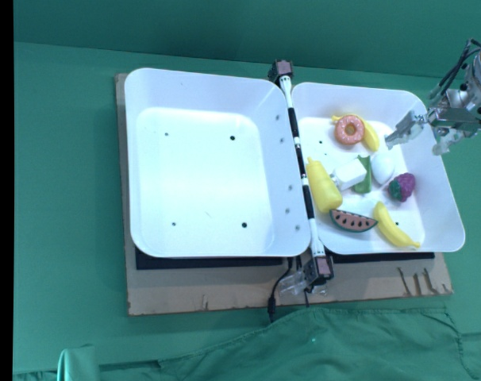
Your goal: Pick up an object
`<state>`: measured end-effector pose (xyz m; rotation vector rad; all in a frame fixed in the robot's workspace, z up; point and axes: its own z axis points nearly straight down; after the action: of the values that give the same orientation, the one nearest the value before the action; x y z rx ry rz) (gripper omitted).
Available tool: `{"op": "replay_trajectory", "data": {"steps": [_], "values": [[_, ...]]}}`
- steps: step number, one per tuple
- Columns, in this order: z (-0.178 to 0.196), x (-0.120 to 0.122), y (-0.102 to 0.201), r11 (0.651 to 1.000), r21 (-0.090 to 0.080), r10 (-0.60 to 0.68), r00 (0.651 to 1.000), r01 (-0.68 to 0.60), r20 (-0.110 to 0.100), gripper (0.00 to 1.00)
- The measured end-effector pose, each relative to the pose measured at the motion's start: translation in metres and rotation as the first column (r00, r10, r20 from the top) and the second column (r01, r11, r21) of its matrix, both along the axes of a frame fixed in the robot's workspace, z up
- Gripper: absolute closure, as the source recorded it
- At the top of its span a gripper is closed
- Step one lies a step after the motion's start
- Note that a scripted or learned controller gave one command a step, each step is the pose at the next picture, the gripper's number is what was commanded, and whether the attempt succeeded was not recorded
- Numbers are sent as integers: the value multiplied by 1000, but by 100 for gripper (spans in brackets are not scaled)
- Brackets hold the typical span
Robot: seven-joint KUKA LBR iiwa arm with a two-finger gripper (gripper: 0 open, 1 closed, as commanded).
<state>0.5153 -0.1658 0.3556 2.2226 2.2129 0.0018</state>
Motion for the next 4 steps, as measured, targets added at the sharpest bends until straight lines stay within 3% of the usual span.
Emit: {"op": "replay_trajectory", "data": {"steps": [1, 2, 3, 4], "values": [[-44, -3, -23, 1000, 1, -3, 1000, 3, -7, 0], [-157, 41, -22, 1000, -3, 1, 1000, -1, 6, 0], [-170, -21, -23, 1000, -6, -2, 1000, 2, 18, 0], [-171, 12, 30, 1000, -8, 3, 1000, -3, 14, 0]]}}
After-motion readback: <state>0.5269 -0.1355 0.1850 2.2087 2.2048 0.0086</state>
